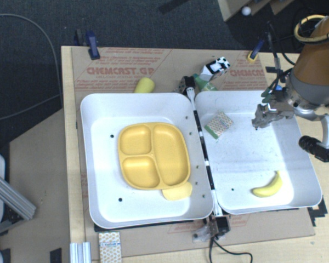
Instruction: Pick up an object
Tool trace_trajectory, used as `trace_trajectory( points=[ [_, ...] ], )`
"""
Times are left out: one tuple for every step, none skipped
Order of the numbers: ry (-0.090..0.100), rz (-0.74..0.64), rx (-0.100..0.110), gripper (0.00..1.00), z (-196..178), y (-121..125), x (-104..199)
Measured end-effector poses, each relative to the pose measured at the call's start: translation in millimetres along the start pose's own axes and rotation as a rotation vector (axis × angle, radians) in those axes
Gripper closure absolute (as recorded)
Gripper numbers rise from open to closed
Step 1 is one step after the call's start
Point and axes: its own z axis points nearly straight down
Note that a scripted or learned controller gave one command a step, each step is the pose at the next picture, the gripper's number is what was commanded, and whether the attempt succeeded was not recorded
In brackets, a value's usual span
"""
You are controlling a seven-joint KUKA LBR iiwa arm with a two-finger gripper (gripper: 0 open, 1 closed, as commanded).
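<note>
The table (pixel 71 147) carries two shallow white bins side by side. The left bin (pixel 98 147) holds a yellow divided plate (pixel 153 155) with three compartments, lying flat near the bin's centre; a small pale yellow piece (pixel 177 192) lies at the plate's near edge, partly tucked under it. The right bin (pixel 252 163) holds a banana (pixel 267 185) near its front right corner, lying on the bin floor, and a small patterned packet (pixel 218 124) near its back left corner, close to the divider between the bins. The two objects lie well apart. The arm (pixel 315 64) reaches in from the right, and the gripper (pixel 261 119) sits over the back right part of the right bin, to the right of the packet and well apart from the banana. Nothing is visible between its fingers; whether they are spread or pressed together cannot be told at this angle. Beyond the bins, a yellow cylindrical object (pixel 145 85) lies on the table behind the left bin, and a black-and-white toy (pixel 216 66) lies behind the divider.
</note>
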Motion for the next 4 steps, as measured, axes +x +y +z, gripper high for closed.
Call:
trace_trajectory(
  points=[
    [-0.001,0.001,0.002,0.00,0,-1,-1],
    [0.000,0.001,0.002,0.00,125,4,27],
    [-0.002,0.002,0.001,0.00,125,42,-6],
    [0.006,-0.001,0.006,0.00,125,-16,-90]
  ],
)
